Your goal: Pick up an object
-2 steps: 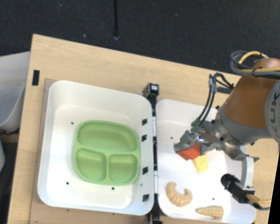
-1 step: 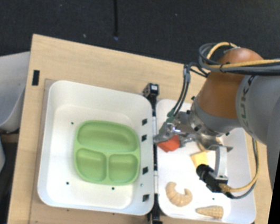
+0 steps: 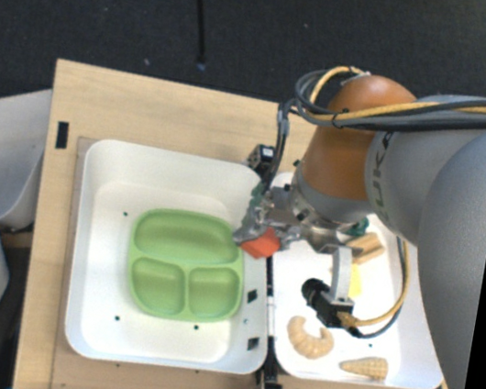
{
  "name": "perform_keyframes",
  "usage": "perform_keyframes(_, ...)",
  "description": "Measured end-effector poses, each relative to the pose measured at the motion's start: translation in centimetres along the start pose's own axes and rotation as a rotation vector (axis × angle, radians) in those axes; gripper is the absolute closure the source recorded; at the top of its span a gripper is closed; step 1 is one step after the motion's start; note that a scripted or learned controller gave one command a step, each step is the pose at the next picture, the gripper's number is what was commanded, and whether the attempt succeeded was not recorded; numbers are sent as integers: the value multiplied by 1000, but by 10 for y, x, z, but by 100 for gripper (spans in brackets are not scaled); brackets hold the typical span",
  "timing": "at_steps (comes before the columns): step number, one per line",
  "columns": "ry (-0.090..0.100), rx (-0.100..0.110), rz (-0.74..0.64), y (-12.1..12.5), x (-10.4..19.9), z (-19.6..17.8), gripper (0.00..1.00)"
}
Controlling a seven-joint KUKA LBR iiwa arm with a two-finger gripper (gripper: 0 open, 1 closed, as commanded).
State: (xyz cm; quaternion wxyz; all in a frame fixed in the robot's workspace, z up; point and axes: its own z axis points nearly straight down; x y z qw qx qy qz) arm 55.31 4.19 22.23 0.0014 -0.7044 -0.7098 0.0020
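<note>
Camera view puts the claw [image 3: 257,231] over the divider between the two shallow white bins [image 3: 91,209], pinching a small orange-red block [image 3: 259,246] by its upper edge, just beside the green three-compartment plastic tray [image 3: 186,264]. Such a shallow hold looks risky: the block could slip out, landing on the tray's rim or the bin wall and bouncing away.

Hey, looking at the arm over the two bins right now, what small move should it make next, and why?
Probably a short lift straight up. The gripper sits at the wall between the bins with a small red-orange object right at its tip, beside the green divided plate. Raising it a little would show whether that object really comes along; a firm hold cannot be confirmed here.
</note>
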Motion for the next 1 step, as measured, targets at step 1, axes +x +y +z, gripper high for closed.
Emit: perform_keyframes(1,1,0,0,7,40,-15,100)
